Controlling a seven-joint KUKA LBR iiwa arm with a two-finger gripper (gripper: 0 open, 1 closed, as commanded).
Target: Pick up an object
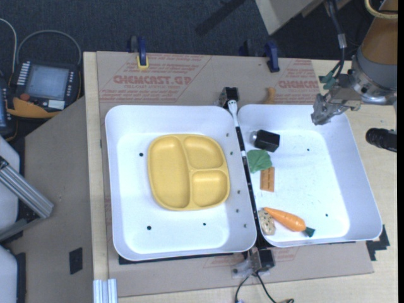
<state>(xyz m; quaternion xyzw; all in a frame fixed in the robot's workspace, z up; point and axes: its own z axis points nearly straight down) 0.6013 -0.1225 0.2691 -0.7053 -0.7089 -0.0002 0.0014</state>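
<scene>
Carpet (126,5), dark blue-grey, covers the floor around the bench. Bench top (88,169) is brown board; a protective sheet (189,74) under the bins carries red print, readable as "CHEMCAST GP" near the far edge, repeated partly at upper right. Two blue clamps (141,50) pin the sheet at the far side.

Left bin (126,232), white and shallow, holds a yellow divided plate (188,170) with three compartments, lying flat near the middle.

Right bin (334,194), white, touching the left bin along a black seam. Along its left side, far to near: black block (266,140); green leaf-shaped toy (258,160) just beside it; small orange-brown slab (267,179) touching the leaf's near edge; toy carrot (285,219) lying flat with its green end toward the right; speckled cookie-like piece (267,221) against the carrot's thick end.

Arm (385,43) enters at upper right, orange band visible. Gripper (322,114) hangs over the far right corner of the right bin, well apart from every object; nothing seen between the tips, and whether they are apart or together cannot be told.

Teach pendant (44,84) with a screen lies on the floor at left, cable looped.
</scene>
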